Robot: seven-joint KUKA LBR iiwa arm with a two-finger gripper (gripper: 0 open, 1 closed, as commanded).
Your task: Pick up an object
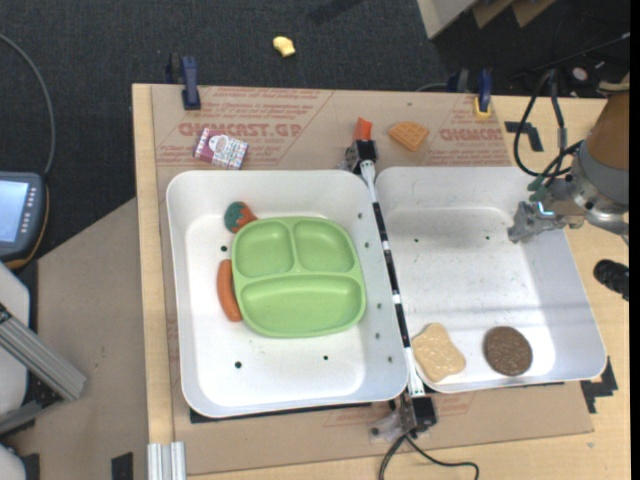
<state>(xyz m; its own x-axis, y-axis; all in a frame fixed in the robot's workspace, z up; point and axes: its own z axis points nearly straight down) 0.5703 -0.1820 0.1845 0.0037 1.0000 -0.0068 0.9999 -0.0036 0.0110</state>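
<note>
In the right bin [470, 193] lie a pale tan cracker-like piece [438, 352] at the near left corner and a round brown cookie [508, 350] near the front wall. My gripper [524, 223] hangs at the bin's far right side, well above and to the right of both. The left bin [200, 368] holds a green divided plate [297, 275], an orange carrot-like piece [229, 290] against the plate's left edge, and a small green and orange item [239, 215] at its top left corner.
On the cardboard behind the bins lie a small printed packet [220, 147] and a tan waffle-like piece [408, 135]. Blue clamps [187, 80] hold the board. Black cables [535, 118] loop near the arm at the right.
</note>
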